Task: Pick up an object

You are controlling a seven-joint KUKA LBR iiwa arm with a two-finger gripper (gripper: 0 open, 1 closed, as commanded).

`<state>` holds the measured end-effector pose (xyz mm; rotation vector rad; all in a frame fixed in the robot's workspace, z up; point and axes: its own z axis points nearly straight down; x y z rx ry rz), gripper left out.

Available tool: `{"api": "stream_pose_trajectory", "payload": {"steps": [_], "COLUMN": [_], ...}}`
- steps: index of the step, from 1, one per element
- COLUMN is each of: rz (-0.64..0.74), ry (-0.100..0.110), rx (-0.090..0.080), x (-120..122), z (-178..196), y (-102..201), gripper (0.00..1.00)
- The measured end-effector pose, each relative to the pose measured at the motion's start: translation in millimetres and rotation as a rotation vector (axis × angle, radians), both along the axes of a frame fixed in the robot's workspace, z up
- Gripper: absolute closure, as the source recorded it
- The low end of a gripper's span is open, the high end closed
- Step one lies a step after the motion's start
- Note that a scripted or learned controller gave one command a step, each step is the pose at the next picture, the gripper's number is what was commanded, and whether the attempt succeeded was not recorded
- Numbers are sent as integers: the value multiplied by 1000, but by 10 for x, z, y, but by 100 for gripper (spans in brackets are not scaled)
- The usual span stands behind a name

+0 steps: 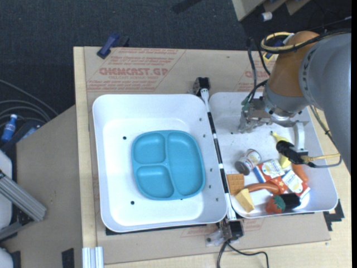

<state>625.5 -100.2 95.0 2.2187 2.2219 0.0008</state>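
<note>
Pincer (pixel 249 121) above smooth white bin (pixel 228 108).

Two white bins (pixel 106 116); one blue plate (pixel 167 164)

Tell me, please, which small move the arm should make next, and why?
Probably move the gripper toward the camera, over the heap of small mixed toy objects in the right white bin. It now hangs over bare bin floor, and nothing shows between it.

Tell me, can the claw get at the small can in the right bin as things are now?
Probably yes. The claw hangs over the bare upper part of the right bin, and the small can lies just below it at the top edge of the pile, with nothing on top of it.
</note>
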Motion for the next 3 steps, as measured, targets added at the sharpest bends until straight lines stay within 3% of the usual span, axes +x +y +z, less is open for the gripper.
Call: {"api": "stream_pose_trajectory", "payload": {"steps": [1, 2, 3], "rz": [0, -3, -3], "ry": [0, 3, 0], "rx": [0, 1, 1], "x": [-1, -840, -830], "z": [-2, -108, 1], "y": [1, -93, -92], "gripper": [0, 0, 100]}}
